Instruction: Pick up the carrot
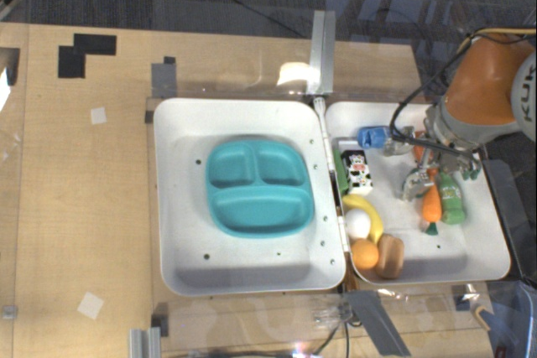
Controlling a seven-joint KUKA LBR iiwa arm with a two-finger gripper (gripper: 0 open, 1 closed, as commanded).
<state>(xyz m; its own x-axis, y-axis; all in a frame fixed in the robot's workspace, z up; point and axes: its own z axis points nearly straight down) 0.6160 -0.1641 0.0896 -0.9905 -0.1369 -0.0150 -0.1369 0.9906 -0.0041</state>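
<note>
The carrot (430,204) is small and orange with a green tip. It lies in the right bin (482,264), toward the bin's right side, pointing roughly toward the front. A green bottle-like item (452,203) lies right against its right side. My gripper (424,178) hangs low over the carrot's far end, below the orange-banded wrist (482,84). The gripper body hides the carrot's upper end, so I cannot make out whether anything is held.
The right bin's left side holds a cow-patterned carton (357,170), a blue item (372,137), a banana (370,214), a white egg (358,224), an orange (365,254) and a brown piece (391,256). A teal divided plate (258,184) sits in the left bin (180,264).
</note>
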